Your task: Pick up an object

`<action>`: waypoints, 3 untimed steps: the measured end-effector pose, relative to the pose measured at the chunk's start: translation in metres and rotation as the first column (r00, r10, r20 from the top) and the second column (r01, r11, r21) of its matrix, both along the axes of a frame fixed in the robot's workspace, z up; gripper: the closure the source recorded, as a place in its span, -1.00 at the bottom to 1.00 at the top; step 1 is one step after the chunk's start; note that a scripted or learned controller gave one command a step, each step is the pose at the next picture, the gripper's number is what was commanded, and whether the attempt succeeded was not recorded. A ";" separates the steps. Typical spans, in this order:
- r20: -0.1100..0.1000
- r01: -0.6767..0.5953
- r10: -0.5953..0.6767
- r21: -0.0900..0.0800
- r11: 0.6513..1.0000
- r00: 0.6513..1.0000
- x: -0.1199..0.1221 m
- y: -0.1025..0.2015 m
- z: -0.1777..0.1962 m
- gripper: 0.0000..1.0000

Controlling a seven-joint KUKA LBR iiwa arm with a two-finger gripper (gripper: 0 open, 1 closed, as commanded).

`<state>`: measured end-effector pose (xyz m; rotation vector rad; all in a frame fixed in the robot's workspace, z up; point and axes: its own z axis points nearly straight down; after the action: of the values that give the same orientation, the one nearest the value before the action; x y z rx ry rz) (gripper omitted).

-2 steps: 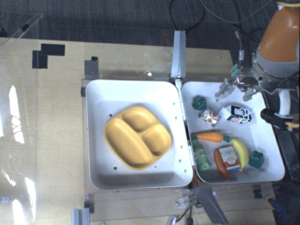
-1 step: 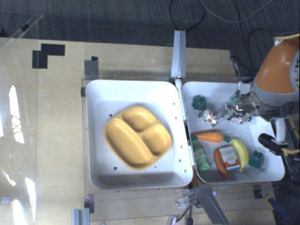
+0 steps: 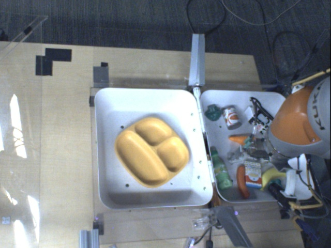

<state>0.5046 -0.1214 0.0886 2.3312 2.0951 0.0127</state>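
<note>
Orange carrot just left of end effector.

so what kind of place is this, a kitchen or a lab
Most likely a robotics lab bench, not a kitchen: two white bins sit side by side on a wooden bench, the grey and orange arm reaches into the right one, and loose cables trail across the carpet.

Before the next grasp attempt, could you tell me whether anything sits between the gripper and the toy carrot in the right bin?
Nothing visible does. The gripper sits right beside the toy carrot in the right bin, with bare floor between them. The can lies farther back.
</note>
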 end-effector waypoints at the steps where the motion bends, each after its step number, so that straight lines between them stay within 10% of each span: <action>1: 0.000 -0.074 0.074 -0.002 0.997 0.997 0.028 0.013 0.000 -1.00; 2: -0.002 0.006 -0.006 -0.003 1.000 1.000 0.088 -0.043 -0.001 -1.00; 3: 0.004 -0.001 0.001 -0.003 1.000 1.000 0.090 -0.041 0.011 1.00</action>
<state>0.5947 -0.1621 0.1000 2.3263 2.0934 0.0151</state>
